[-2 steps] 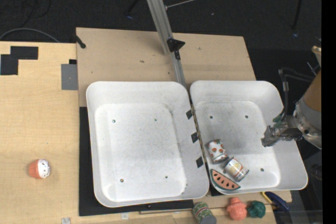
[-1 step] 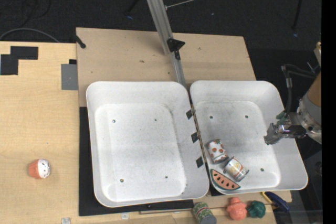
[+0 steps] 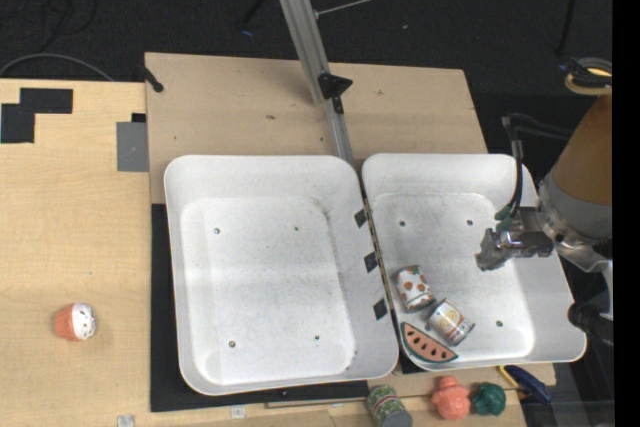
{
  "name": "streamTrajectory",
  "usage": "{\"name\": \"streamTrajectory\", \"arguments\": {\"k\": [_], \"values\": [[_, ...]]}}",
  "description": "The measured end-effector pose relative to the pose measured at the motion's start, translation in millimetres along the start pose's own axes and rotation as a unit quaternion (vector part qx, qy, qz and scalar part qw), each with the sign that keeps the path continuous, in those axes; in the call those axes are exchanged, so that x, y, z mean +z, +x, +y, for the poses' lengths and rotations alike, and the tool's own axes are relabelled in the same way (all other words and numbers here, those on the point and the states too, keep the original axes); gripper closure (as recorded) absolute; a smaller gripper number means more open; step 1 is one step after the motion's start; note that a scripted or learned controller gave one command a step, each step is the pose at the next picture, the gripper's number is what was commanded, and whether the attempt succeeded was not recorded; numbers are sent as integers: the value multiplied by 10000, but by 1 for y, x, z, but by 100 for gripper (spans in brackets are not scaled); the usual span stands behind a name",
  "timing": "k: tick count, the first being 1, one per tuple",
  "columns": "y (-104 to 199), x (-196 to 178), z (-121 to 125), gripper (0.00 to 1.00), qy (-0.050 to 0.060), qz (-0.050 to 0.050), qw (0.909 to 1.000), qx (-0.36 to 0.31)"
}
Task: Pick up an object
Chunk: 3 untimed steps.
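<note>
In the right bin [image 3: 440, 185] lie two small cans: a white and red one [image 3: 414, 287] near the bin's left wall and a silver and orange one [image 3: 449, 321] just below it. A watermelon slice toy [image 3: 428, 343] rests at the bin's front left corner. My gripper [image 3: 493, 253] hangs over the right side of this bin, to the right of the cans and apart from them. Nothing shows between its fingers.
The left bin [image 3: 262, 275] adjoins the right one. A slanted metal rail [image 3: 305, 35] runs from the back to the bins' joint. Small toys [image 3: 452, 399] lie in front of the right bin, and a red and white ball [image 3: 75, 322] sits on the bench at left.
</note>
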State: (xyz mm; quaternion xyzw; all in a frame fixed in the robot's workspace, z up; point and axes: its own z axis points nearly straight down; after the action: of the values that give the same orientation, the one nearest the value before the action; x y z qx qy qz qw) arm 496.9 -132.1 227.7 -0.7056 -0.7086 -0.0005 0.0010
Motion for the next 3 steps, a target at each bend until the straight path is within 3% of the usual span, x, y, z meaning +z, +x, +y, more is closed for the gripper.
{"name": "streamTrajectory", "arguments": {"k": [3], "values": [[153, 1, 1, 100, 19, 1, 10000, 3]]}}
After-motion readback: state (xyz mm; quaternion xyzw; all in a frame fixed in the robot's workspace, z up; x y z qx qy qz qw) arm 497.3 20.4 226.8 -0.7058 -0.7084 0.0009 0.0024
